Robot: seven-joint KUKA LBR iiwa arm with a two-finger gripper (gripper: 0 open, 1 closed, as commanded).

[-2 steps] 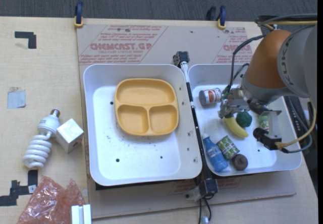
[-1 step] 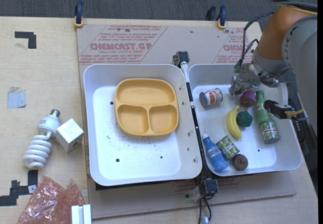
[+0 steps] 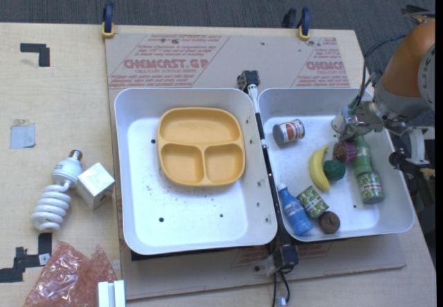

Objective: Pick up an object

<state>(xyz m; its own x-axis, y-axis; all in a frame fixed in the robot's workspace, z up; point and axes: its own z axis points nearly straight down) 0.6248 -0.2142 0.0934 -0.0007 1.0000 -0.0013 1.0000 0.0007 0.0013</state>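
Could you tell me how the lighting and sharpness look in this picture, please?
Camera view: even, soft light; faint shadows inside the left bin beneath the yellow tray; the gripper looks slightly blurred; the small objects in the right bin are sharp enough to distinguish.

Robotics lab bench, clamped cardboard sheet (image 3: 173,57), two white bins (image 3: 131,181), tape markers

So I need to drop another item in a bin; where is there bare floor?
The left bin has bare floor below and left of the yellow tray. The right bin is crowded: can, banana, blue bottle and green bottle leave small gaps only.
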